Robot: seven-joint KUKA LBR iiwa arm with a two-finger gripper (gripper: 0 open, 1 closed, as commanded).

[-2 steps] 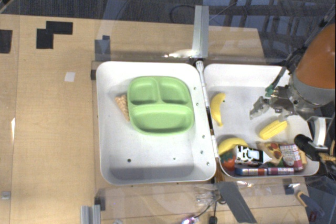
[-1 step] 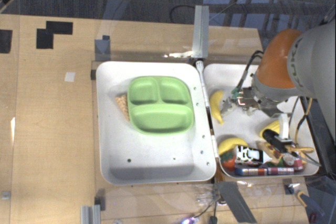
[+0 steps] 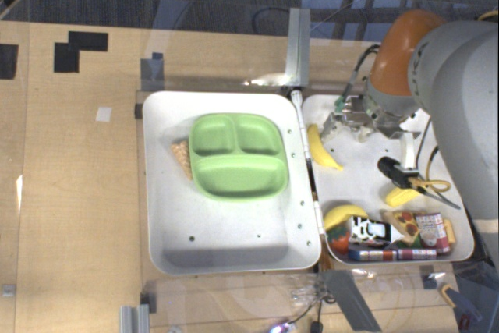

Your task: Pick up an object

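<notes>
My gripper point(image 3: 341, 121) hangs low over the back of the right bin point(image 3: 357, 161), below the orange band of the arm. A yellow banana point(image 3: 320, 149) lies just to its left and slightly nearer, against the bin's left wall. Nothing shows between the gripper's tips. Along the bin's front lie a rounded yellow fruit point(image 3: 344, 215), a small yellow piece point(image 3: 402, 196), a black-and-white packet point(image 3: 369, 230) and a red-labelled packet point(image 3: 429, 231).
The left bin point(image 3: 168, 191) holds a green divided plate point(image 3: 237, 154) with a brown grainy bar point(image 3: 182, 158) tucked at its left edge. A metal post point(image 3: 299, 43) stands behind the wall between the bins. The grey arm covers the right bin's far right side.
</notes>
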